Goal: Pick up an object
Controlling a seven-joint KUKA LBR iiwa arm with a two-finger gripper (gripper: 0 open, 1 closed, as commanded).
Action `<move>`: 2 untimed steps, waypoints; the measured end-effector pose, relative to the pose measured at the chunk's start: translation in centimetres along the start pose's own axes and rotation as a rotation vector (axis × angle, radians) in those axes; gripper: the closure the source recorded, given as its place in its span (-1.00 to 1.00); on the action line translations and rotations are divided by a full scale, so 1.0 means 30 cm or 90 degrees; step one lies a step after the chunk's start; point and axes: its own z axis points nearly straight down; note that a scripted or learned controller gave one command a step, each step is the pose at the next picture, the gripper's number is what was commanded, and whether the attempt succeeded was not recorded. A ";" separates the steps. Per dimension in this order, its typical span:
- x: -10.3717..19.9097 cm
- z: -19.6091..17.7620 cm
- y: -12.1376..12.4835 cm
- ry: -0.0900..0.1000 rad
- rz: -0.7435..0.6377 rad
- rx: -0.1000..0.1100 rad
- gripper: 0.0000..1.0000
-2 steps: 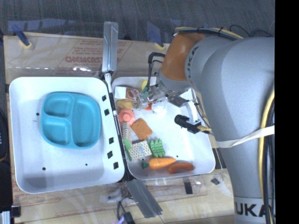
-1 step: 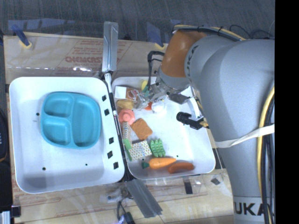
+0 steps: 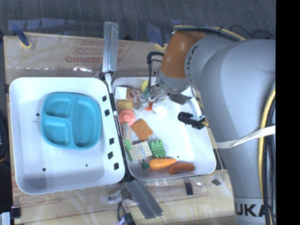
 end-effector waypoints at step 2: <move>-0.020 -0.032 -0.004 0.003 -0.045 -0.002 1.00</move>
